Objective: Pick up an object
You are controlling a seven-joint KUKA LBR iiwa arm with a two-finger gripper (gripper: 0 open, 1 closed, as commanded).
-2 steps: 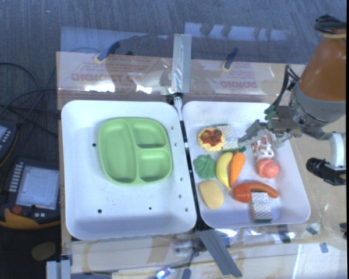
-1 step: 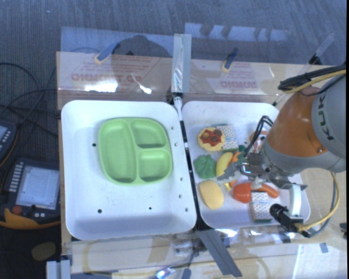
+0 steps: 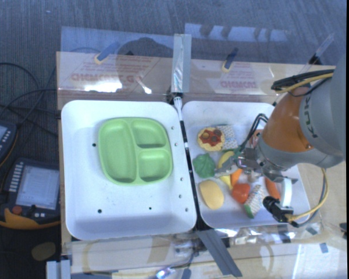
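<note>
Presently, tool: lowered among toys in right bin; opening cannot be told.
Crowding: green piece, yellow piece, pizza toy.
Left bin: green tray.

You see a bright, evenly lit scene with a cool, bluish cast, and both white bins look nearly washed out. Glare streaks the clear plastic sheeting behind them. Overall focus is soft, and shadows are faint.

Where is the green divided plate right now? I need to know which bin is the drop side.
In the camera view, the green divided plate lies in the left bin, near its middle, across the divider from the toy food pile.
</note>
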